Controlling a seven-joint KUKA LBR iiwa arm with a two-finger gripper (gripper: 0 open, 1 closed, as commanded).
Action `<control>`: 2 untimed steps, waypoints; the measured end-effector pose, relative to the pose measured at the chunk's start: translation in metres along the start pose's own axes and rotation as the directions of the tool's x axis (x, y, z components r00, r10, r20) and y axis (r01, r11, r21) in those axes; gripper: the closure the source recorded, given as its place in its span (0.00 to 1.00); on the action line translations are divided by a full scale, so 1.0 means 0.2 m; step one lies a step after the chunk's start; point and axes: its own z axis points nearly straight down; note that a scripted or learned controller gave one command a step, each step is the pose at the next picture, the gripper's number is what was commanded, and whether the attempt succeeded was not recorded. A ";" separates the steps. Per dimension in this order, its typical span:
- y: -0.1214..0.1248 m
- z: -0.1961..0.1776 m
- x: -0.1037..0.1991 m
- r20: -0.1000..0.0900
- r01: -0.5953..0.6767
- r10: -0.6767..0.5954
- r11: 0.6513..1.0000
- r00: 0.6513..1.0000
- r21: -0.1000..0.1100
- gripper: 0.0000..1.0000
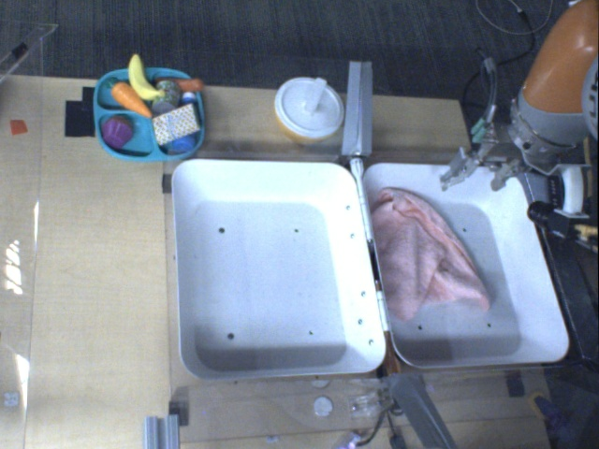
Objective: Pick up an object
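A pale wooden tabletop (84, 251) fills the scene, lit evenly from above. Beyond its far edge lies dark grey carpeted floor (262, 12) (a thin cable (510, 12) loops across it at the upper right). A grey metal bracket (357, 110) stands at the tabletop's rear, and a clear plastic sheet (19, 279) glints at the left.
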 end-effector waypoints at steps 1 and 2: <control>-0.31 -0.42 -0.06 0.003 0.118 -0.118 0.993 0.993 -0.005 0.00; -0.37 0.46 0.04 -0.001 0.085 -0.085 0.996 0.996 0.001 0.00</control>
